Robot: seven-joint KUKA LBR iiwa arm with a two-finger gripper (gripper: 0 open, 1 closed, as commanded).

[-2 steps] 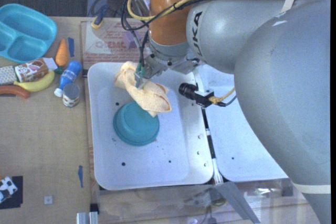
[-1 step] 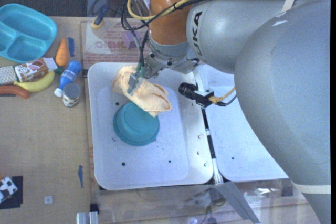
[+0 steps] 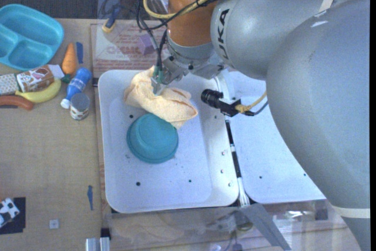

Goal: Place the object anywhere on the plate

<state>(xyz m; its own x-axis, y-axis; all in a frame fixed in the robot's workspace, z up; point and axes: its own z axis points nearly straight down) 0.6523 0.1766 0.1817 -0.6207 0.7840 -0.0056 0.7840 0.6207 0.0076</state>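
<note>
Yellow cloth point(image 3: 160, 100) lies crumpled in the left bin point(image 3: 117, 185), and the claw point(image 3: 157, 86) is down on its upper middle, fingertips pressed into the folds. Whether those fingertips are apart, together or pinching fabric cannot be told: they are small and dark against the cloth and the wrist crowds in from above. No fold is plainly seen between them, so a grasp cannot be claimed.

The cloth is a rumpled oblong whose long axis runs from just left of the claw down toward its lower right. Most of it lies below and to the right of the claw.

The teal dish point(image 3: 152, 138), taken here to be the plate of the task, sits directly below the claw in the same bin. Its upper rim touches, or is slightly overlapped by, the lower edge of the cloth. So the target lies straight down-frame from the claw, near, with nothing between but the cloth itself.

That is the relation the coming move hangs on. If the cloth is caught, a lift and a short carry downward would put it over the dish. Because the cloth trails toward the lower right, a drop made too early could leave most of it hanging off the dish's right rim.
</note>
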